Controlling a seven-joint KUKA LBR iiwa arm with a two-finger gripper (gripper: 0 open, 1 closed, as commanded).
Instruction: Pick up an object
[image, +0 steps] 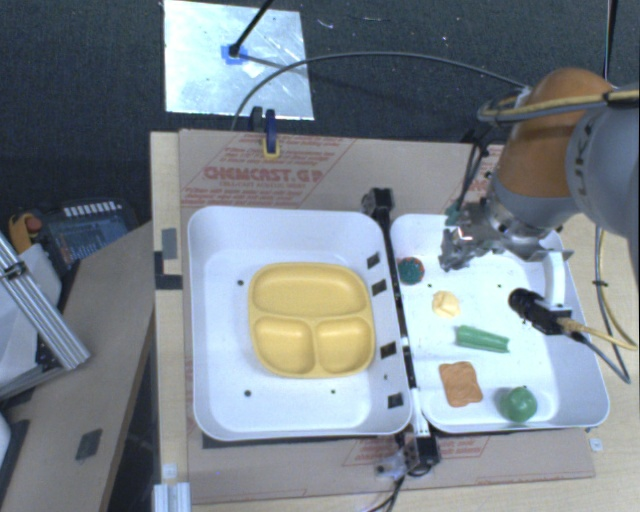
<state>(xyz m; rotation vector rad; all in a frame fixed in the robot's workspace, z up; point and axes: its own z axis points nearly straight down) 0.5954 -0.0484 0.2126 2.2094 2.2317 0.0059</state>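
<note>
Where the hand (456, 246) hangs over the upper part of the right bin (592, 402), near a teal ball (410, 268), its opening cannot be told.

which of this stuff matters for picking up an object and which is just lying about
For the job: tool, dark teal round piece, pale yellow lump, green bar, tan flat square, green ball.
Lying about: yellow three-part plastic tray, silver foil sheet.
</note>
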